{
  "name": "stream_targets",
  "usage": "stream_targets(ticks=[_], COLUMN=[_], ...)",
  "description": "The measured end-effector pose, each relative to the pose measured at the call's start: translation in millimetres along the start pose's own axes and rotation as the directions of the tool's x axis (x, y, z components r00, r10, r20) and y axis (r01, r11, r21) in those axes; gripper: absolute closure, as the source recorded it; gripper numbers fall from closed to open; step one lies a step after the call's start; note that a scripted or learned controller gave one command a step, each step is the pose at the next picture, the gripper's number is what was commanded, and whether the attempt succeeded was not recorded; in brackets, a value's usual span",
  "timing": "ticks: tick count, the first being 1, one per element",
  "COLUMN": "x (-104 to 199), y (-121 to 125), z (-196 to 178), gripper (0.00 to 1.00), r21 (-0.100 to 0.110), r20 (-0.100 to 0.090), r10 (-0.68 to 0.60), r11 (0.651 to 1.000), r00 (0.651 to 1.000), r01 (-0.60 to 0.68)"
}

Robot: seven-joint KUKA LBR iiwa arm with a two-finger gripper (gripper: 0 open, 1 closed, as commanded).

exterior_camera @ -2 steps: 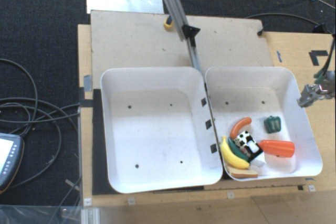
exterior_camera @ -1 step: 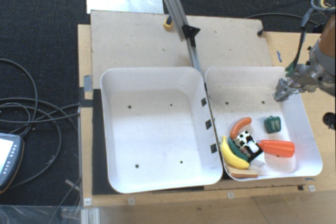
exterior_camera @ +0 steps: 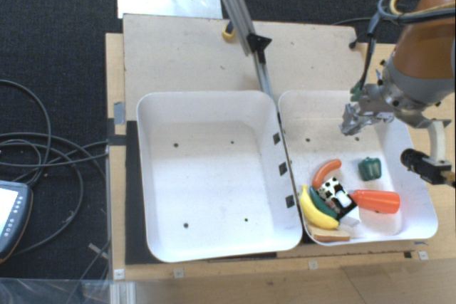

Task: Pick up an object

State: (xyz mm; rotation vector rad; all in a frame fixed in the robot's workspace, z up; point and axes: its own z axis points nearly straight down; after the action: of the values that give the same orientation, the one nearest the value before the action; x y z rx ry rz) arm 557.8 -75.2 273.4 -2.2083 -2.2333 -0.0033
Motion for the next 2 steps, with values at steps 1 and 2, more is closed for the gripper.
stream_targets(ticks=[1,2], x=[42.1,94.2], y=[13.3,26.2], z=[10.1,12.5], gripper=[1.00,1.00], r21=[0.000,-0.001], r20=[0.000,0.000], r10=[0.001,0.000], r11=[1.000,1.000], r00=[1.000,1.000], r01=[-0.001,0.000])
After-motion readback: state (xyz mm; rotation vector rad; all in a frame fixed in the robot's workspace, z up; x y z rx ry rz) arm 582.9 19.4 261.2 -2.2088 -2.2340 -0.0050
